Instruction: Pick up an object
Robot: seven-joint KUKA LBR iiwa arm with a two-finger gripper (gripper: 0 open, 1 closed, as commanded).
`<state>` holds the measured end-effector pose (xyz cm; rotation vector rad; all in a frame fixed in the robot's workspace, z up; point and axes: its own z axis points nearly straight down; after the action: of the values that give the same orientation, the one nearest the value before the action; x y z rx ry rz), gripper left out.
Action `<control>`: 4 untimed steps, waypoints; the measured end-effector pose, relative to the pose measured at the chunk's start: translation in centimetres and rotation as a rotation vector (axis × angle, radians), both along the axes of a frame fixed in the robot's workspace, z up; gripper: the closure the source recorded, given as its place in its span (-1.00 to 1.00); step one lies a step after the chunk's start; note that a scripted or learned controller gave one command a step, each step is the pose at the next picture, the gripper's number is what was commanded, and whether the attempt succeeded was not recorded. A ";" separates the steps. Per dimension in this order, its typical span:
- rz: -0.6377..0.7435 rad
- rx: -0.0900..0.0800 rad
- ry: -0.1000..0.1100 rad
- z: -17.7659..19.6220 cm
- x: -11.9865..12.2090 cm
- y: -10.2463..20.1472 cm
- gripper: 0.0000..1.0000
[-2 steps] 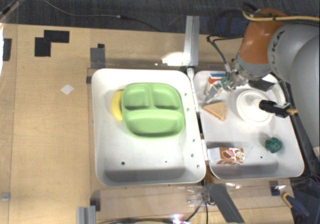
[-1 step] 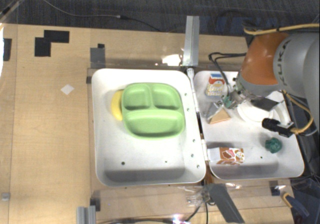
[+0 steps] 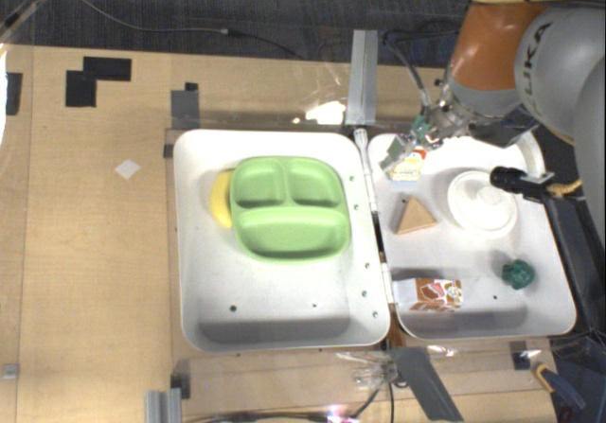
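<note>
The tool, grip unclear to me, hangs over a small packet that looks light and crinkly, best pinched across its middle.

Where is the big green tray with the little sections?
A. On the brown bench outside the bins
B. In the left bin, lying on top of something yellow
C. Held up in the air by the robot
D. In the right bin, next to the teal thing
B: the green tray lies in the left bin, with a yellow object peeking out from under its left edge.
</note>
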<state>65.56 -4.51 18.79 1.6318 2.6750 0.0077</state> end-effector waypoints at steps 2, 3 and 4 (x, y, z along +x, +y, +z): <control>-0.113 0.000 0.002 -10.1 -2.4 -6.4 -1.00; -0.110 0.000 -0.007 -8.7 -2.1 -6.4 1.00; -0.113 -0.001 -0.002 -9.9 -5.0 -5.0 1.00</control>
<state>60.53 -9.47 8.86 1.7784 2.5771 0.0075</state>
